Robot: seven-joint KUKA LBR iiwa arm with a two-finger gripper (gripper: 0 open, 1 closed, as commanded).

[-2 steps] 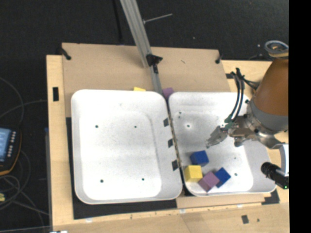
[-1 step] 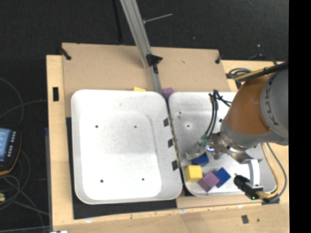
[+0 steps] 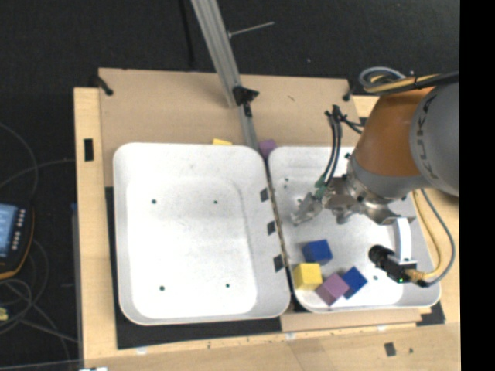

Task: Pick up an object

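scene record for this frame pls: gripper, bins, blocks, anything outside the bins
gripper: above the right bin, left half; nothing visibly held
right bin: four blocks clustered near front edge
blocks: blue block, yellow block, purple block, second blue block
left bin: no blocks seen
outside bins: small yellow piece and small purple piece at the back rims

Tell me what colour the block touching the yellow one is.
Purple block, seen in the camera view.

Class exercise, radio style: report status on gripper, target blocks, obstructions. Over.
Gripper low over right bin, nothing between fingers. Blue block, yellow block, purple block clustered below it. No obstruction.
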